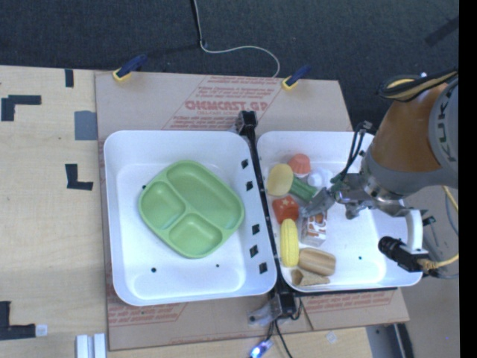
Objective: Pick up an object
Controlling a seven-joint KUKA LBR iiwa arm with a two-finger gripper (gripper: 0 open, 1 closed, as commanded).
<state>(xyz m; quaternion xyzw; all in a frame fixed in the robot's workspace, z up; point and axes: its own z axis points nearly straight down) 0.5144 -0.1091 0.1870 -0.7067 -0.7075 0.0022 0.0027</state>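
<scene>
The right bin holds a cluster of toy food along its left side: a yellow lemon-like piece, an orange-red round piece, a green piece, a red tomato-like piece, a corn cob, a tan bread roll and a small red-and-white carton. My gripper hangs low over the middle of this bin, right above the carton and beside the green piece. Nothing shows between its fingers.
The left bin holds a green divided plate. A black divider runs between the bins. The arm's grey body and orange band cover the right bin's right side. Cardboard lies under both bins.
</scene>
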